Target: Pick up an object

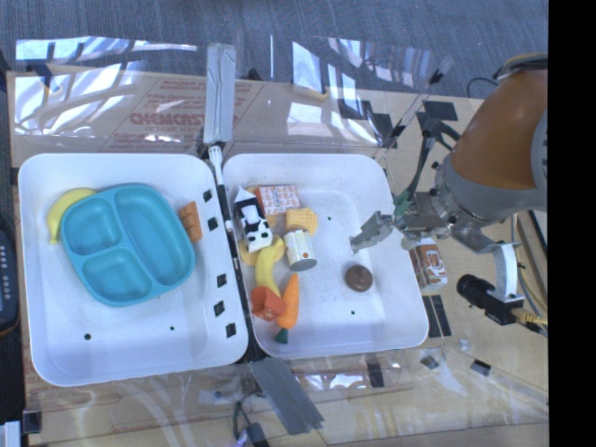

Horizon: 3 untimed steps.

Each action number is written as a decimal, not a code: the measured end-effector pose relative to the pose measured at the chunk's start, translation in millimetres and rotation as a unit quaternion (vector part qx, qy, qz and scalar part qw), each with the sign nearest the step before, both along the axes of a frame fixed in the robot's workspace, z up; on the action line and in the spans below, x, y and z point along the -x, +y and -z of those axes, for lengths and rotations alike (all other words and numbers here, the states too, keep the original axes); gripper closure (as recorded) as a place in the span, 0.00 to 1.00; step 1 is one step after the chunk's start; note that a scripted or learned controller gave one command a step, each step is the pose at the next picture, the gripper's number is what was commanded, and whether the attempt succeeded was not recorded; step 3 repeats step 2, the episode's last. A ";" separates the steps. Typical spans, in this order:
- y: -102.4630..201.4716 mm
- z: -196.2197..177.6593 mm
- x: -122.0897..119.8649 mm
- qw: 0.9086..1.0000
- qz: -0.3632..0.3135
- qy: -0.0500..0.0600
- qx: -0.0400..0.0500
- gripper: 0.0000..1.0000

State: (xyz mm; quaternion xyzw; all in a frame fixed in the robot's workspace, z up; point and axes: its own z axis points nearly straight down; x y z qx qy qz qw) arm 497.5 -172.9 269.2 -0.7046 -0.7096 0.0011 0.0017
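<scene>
My gripper (pixel 372 234) hangs over the right part of the right bin (pixel 400 315), and no object shows in it. A brown round piece (pixel 358 277) lies just below it, apart from it. Further left in that bin lie a small white can (pixel 298 249), a yellow block (pixel 301 219), a red-and-white box (pixel 278 197), a black-and-white cow toy (pixel 247 220), a banana (pixel 268 261), a carrot (pixel 290 301) and a red-orange piece (pixel 265 303).
The left bin (pixel 56 343) holds a blue divided plate (pixel 126 242), a yellow piece (pixel 65 208) half under its left rim, and an orange piece (pixel 191 220) by the divider. A small red-labelled box (pixel 431 264) lies on the bench right of the right bin.
</scene>
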 end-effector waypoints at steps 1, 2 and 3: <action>1.4 161.9 -2.3 0.999 -0.043 0.005 -0.002 0.00; 35.2 60.4 -40.1 0.998 -0.055 -0.005 0.000 0.00; 35.2 60.4 -40.1 0.998 -0.055 -0.005 0.000 0.00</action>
